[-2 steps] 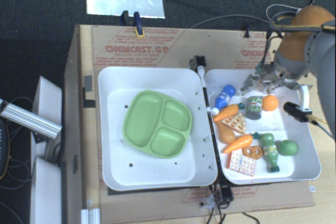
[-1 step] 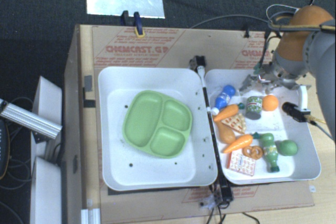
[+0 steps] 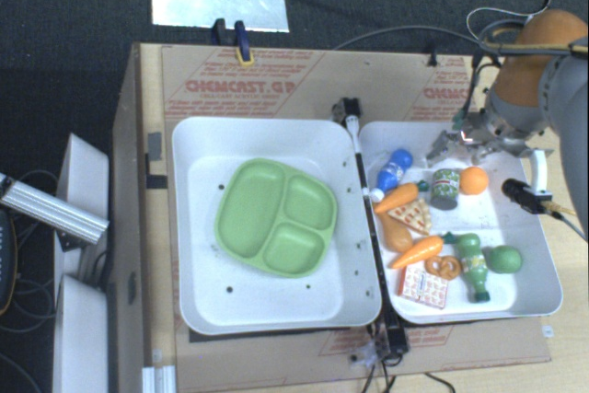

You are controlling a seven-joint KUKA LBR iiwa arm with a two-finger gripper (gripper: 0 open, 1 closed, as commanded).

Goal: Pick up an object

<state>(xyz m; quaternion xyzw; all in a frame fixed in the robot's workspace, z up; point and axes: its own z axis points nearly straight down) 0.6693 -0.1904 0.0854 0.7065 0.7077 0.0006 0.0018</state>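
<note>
My gripper (image 3: 467, 141) hangs over the back edge of the right bin (image 3: 548, 288), open, with nothing between its fingers. Just below it stand a green can (image 3: 446, 187) and an orange ball (image 3: 474, 180). To the left lies a blue bottle (image 3: 394, 168). Further forward are two carrots (image 3: 398, 196) (image 3: 419, 250), a pizza slice (image 3: 411, 216), a pretzel (image 3: 444, 267), a green bottle (image 3: 472, 264), a green ball (image 3: 504, 260) and a red and white card (image 3: 423, 285).
The left bin (image 3: 189, 189) holds a green divided plate (image 3: 276, 216). A black divider rail (image 3: 363, 198) runs between the bins. The toys crowd the left and front of the right bin.
</note>
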